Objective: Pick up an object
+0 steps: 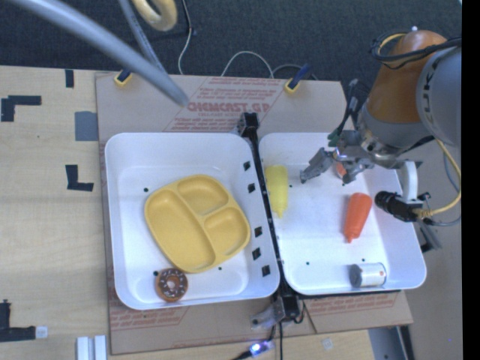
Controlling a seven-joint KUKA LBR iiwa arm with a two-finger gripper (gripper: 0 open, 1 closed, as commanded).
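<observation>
Gripper [335, 169] is hovering with fingers spread and nothing held over the right bin [397, 272], carrot [356, 215] lying ungrasped nearby.

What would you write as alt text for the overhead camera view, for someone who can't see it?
A grey robot arm's tool hangs over the right white bin, which holds a carrot, a yellow corn cob and a small can. The left bin holds a yellow divided plate and a doughnut.

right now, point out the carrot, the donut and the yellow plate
carrot [356, 216], camera view, middle of its orange body
donut [171, 284], camera view, on its frosted ring
yellow plate [196, 222], camera view, on the ridge between its compartments
</observation>
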